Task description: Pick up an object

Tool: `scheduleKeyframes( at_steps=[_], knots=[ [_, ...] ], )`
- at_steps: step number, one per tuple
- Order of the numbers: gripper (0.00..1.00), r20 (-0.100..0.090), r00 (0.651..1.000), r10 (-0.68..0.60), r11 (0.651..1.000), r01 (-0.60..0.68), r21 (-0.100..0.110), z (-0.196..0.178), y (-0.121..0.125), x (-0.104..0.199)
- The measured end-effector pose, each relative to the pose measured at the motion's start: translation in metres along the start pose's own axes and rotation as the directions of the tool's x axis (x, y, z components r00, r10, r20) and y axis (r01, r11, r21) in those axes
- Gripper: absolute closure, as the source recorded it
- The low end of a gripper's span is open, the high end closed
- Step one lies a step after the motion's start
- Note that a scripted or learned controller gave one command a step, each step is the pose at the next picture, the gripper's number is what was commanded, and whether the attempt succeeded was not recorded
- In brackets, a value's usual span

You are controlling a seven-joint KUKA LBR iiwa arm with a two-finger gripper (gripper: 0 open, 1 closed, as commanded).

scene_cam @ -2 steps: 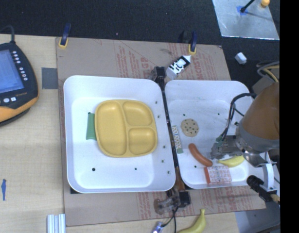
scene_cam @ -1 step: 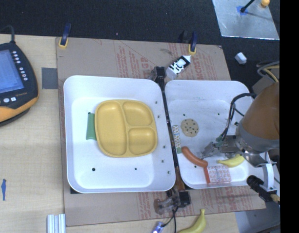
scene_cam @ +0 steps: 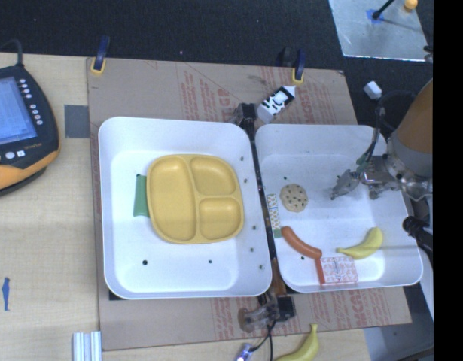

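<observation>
Hand (scene_cam: pixel 350 184) spread open and gripping nothing, poised over right bin (scene_cam: pixel 321 143) up-right of cookie (scene_cam: pixel 293 197), hot dog (scene_cam: pixel 302 244) and banana (scene_cam: pixel 362 245) nearer the front — risking closing on air if dropped off-target.
</observation>
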State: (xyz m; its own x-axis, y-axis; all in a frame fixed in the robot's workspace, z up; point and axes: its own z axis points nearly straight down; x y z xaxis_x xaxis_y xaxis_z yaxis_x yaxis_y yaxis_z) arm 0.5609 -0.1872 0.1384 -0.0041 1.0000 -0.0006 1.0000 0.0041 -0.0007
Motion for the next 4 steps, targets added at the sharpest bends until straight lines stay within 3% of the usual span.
scheduleKeyframes(
  at_steps=[1, 2, 4],
  knots=[
    [0.00, -0.001, 1.000, -0.002, 1.000, 0.002, 0.004, 0.007, -0.047, 0.044],
    [0.00, -0.001, 1.000, -0.004, 1.000, 0.004, 0.004, -0.004, -0.069, 0.093],
    [0.00, -0.002, 1.000, -0.003, 1.000, 0.003, 0.006, 0.047, -0.085, 0.087]
  ],
)
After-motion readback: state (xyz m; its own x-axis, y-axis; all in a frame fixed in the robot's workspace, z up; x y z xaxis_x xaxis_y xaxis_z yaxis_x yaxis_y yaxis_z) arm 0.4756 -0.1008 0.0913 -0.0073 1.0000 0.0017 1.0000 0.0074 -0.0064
